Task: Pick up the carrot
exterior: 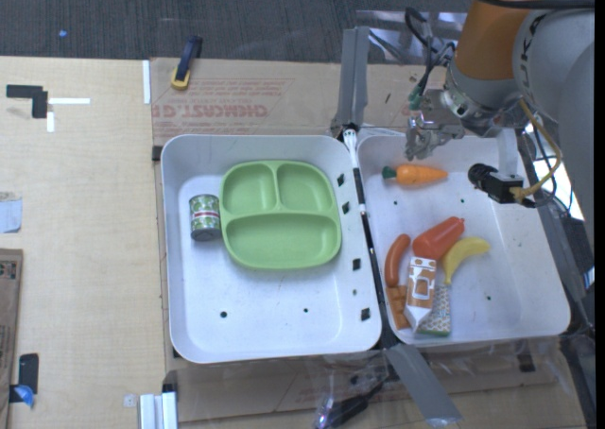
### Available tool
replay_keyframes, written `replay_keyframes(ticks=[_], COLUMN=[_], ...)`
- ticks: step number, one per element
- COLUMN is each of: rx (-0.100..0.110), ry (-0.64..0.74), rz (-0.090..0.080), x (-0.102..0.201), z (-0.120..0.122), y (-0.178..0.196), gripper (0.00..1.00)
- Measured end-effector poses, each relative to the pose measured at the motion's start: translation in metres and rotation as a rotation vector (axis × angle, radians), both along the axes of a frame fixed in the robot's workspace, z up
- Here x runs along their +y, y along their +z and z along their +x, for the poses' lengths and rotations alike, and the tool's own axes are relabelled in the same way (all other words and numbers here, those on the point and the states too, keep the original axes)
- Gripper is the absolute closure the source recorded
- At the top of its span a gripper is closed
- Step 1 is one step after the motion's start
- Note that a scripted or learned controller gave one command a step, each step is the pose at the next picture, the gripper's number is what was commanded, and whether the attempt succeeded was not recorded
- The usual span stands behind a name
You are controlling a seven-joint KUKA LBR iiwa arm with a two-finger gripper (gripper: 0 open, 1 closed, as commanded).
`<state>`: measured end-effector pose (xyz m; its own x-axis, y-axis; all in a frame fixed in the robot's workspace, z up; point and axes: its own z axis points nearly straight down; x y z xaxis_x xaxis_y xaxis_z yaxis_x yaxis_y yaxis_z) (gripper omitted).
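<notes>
The carrot [417,174], orange with a small green top on its left end, lies on its side at the back of the right bin [510,297], close to the far wall. My gripper [419,145] hangs just behind and above the carrot, near the bin's back left corner, and the carrot rests on the bin floor apart from it. The grey arm with its orange band reaches in from the upper right.
In front of the carrot lie a red pepper [440,234], a banana [465,253], a sausage [398,260] and a snack packet [423,293]. The left bin [265,316] holds a green divided plate [281,214] and a small can [204,217].
</notes>
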<state>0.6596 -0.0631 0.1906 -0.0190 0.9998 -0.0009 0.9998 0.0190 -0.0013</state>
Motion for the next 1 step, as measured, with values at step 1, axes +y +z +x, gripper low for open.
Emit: replay_keyframes(ticks=[1], rx=[0.003], ry=[-0.028], rz=[0.001], x=[-0.0542], z=[-0.0672], y=[-0.0881], gripper=[1.0])
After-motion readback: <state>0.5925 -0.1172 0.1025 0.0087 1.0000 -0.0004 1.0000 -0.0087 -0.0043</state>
